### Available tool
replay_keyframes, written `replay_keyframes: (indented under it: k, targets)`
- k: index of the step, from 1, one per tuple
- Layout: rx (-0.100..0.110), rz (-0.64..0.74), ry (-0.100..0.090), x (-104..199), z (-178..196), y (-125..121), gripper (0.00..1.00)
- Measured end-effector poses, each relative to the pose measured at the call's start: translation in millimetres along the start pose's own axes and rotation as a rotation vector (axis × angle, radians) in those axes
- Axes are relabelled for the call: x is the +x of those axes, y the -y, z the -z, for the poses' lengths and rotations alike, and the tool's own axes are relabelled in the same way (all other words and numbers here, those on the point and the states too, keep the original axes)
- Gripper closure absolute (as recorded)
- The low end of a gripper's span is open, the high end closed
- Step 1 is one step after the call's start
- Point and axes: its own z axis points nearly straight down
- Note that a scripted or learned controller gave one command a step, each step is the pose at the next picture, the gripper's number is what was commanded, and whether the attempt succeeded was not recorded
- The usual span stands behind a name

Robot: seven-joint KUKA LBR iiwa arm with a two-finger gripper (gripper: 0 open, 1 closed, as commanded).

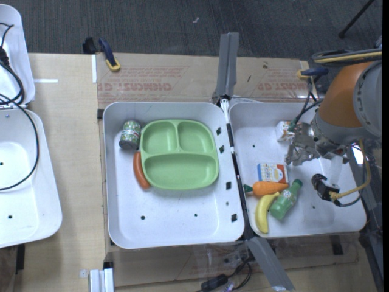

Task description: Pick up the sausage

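The sausage is a reddish-orange stick lying on the floor of the left bin, pressed against the left rim of the green divided plate. It lies just below a small can. My gripper hangs over the right bin, near its upper middle, far to the right of the sausage. It is just above a small orange-and-white carton, and nothing is seen in its grasp.
The right bin holds a carrot, a banana, a green bottle and a white packet at the back. A raised divider separates the two bins. A cable loop hangs from the wrist.
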Motion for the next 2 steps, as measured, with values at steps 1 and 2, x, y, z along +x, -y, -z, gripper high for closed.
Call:
replay_keyframes:
  k: [1, 2]
  targets:
    - [0.000, 0.240, -0.001, -56.8, -9.6, 55.4, 1.00]
    - [-0.001, 0.240, 0.000, -57.1, -9.4, 55.2, 0.00]
